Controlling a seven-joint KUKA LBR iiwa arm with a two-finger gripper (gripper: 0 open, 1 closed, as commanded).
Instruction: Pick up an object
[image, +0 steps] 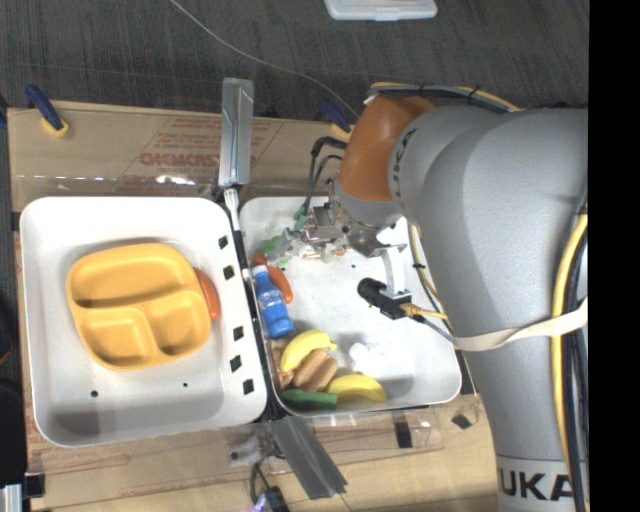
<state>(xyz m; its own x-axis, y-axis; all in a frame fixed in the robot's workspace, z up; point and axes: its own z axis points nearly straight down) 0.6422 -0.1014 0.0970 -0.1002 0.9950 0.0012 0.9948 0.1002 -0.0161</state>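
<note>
Arm: reaching in from the right of the frame, orange band above the wrist, gripper low over the upper part of the right bin.
Fingers: lost in wrist hardware and cabling; released or clenched, cannot tell.
Step in hand: by judgement, closing in on a pick among the small litter at the bin's upper left corner.
Nearest candidate: a small greenish object, just beside the gripper, to its lower left; nothing seen between the fingers.
Other candidates: blue bottle along the divider, below the gripper; orange carrot-like piece beside it; yellow banana, brown sausage-like piece, second yellow fruit and green vegetable clustered at the lower edge, well apart from the gripper.
Doing it well: straight descent, one item only, clear of the bin wall and the divider; slow close, then vertical lift.
Risk: crowding at the corner, likely to nudge a neighbour or pinch the rim.
Left bin: yellow compartment tray, far from the action.
</note>
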